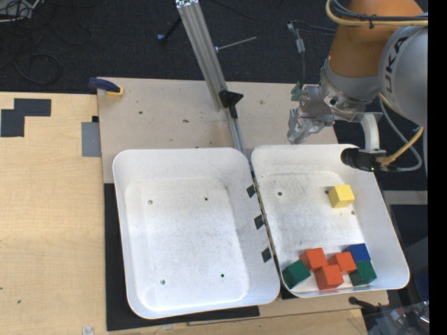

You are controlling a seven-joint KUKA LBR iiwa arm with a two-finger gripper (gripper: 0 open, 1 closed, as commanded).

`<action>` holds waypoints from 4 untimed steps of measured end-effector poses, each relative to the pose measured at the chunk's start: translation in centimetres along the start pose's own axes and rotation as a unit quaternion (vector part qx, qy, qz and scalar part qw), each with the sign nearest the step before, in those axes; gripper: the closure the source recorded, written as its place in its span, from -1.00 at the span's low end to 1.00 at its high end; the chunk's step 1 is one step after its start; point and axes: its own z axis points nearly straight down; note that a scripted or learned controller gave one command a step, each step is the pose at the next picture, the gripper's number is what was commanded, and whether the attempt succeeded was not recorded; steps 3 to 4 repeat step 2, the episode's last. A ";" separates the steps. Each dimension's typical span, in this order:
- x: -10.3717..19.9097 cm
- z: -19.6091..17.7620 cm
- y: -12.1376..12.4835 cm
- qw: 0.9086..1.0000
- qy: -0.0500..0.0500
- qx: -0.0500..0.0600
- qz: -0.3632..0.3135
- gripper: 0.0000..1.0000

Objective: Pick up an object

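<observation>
I can't tell how my gripper is set; it hangs over the right bin's far rim. In that bin a yellow block sits alone, with bare floor around it. Orange, green and blue blocks crowd the near edge. The left bin lies alongside.

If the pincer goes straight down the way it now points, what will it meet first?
The pincer points down near the far rim of the right bin. It would probably meet that rim or the bench just behind it; depth is unclear. The yellow block lies nearer the camera, out of line.
</observation>
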 end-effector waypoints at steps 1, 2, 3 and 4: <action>5.4 0.2 -1.0 1.000 0.000 0.000 0.000 1.00; 10.9 2.2 -1.9 1.000 0.000 0.001 0.000 1.00; 10.9 2.2 -1.9 1.000 0.000 0.001 0.000 1.00; 10.9 2.2 -1.9 1.000 0.000 0.001 0.000 1.00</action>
